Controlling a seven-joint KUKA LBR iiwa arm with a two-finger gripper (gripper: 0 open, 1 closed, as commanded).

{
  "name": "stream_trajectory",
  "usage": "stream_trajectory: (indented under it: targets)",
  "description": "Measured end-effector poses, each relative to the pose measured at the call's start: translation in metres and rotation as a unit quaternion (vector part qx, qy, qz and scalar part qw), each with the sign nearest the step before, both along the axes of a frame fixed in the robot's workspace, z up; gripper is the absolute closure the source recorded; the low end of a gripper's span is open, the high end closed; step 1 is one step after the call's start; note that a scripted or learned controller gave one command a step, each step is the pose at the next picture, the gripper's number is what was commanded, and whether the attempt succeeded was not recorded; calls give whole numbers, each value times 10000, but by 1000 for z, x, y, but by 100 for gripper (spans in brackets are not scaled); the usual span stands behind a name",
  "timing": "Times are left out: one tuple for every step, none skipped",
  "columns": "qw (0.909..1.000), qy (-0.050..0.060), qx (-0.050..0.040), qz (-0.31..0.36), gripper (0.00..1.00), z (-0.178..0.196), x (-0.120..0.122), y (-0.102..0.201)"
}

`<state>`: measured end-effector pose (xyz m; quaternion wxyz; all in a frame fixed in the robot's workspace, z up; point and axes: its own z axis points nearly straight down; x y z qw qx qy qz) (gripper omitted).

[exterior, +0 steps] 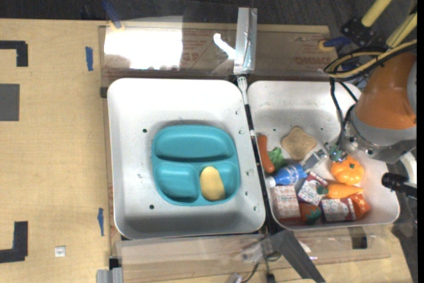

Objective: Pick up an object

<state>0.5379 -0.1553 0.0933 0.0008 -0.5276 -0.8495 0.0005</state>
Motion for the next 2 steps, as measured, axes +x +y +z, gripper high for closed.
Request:
stream_trajectory:
  targets:
    - [10000, -42, -1, 5, 100, 12, 3, 1]
    - [9843, -77, -6, -1763, 100, -2, 56, 1]
